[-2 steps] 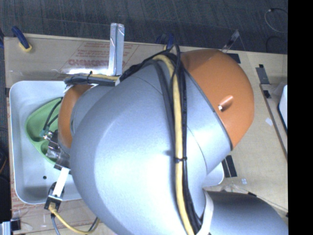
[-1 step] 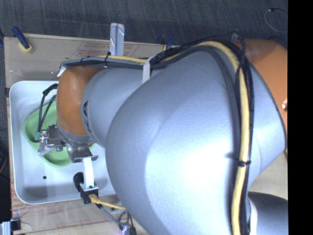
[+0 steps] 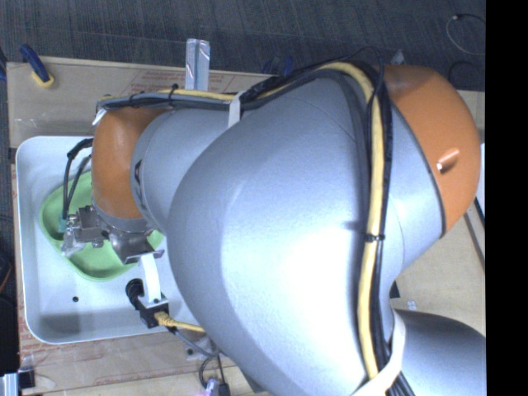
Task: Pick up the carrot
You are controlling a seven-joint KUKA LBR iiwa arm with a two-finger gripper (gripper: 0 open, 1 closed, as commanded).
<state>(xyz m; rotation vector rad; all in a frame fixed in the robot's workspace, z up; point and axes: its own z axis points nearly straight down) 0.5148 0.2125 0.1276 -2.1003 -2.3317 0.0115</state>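
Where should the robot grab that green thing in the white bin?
Probably by its curved edge, coming straight down from above. The green thing sits low in the white bin, and the arm covers its middle, so the rim is what's bare.

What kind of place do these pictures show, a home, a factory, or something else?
Most likely a robotics lab or test cell. A large grey arm with cables strapped along it reaches over a wooden bench that bears a shallow white bin with a green object in it. Dark carpet lies behind.
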